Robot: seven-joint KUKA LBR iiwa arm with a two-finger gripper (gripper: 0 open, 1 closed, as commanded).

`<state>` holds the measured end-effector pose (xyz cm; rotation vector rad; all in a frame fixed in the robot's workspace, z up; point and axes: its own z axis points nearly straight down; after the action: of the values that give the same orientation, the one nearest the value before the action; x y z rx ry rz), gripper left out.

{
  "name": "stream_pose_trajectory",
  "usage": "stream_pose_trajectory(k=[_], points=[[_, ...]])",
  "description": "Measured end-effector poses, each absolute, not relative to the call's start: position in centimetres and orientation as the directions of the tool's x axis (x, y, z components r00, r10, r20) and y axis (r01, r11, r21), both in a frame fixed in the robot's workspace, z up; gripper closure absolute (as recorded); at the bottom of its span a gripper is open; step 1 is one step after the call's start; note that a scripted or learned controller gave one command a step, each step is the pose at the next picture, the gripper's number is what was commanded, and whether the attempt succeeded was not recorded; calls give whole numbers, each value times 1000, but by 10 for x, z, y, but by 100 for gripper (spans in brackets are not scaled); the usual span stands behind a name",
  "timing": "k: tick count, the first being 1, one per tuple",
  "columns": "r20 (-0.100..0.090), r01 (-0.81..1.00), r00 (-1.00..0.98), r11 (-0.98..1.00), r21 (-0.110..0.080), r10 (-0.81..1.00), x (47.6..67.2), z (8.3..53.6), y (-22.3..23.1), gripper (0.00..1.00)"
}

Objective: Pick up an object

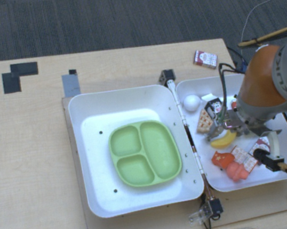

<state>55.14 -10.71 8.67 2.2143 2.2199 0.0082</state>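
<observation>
The robot arm (284, 81) is big, round and grey, with a fat orange band and thin black cables.

Your arm (281, 81) enters from the right, grey links with the orange band (259, 79) above the wrist, bent steeply downward. The gripper (230, 124) points down and leftward, low, largely hidden beneath the wrist.
</observation>
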Motion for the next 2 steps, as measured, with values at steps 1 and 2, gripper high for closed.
stream_pose_trajectory(k=[1,2], points=[[-2,1000,-3,4,13,1000,553,98,-107,100],[2,1000,-5,5,3,1000,490,185,-29,100]])
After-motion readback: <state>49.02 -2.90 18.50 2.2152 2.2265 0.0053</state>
